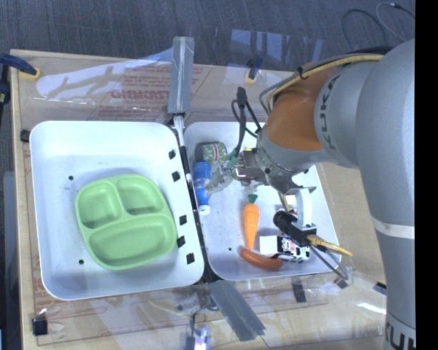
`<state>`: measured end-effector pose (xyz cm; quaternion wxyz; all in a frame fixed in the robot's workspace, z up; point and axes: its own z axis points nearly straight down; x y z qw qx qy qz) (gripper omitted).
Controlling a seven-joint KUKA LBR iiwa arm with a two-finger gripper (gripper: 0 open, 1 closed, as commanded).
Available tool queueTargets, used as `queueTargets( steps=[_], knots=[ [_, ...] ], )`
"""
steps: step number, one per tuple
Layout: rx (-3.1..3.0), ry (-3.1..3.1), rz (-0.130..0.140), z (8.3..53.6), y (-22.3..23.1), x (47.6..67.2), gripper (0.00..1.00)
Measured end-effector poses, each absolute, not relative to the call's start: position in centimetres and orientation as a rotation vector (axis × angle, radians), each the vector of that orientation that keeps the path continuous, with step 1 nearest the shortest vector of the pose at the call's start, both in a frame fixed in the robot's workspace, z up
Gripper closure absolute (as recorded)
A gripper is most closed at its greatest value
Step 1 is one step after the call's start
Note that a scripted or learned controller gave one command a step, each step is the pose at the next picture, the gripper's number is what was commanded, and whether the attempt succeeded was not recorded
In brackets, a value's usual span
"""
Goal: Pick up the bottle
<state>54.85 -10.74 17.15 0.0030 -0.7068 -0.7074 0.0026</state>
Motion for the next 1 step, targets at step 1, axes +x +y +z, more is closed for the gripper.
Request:
queueTargets(
  steps=[1],
  knots=[
    [-2.252,-2.191,0.013,9.07,-11.66,65.48,0.0]
  ],
)
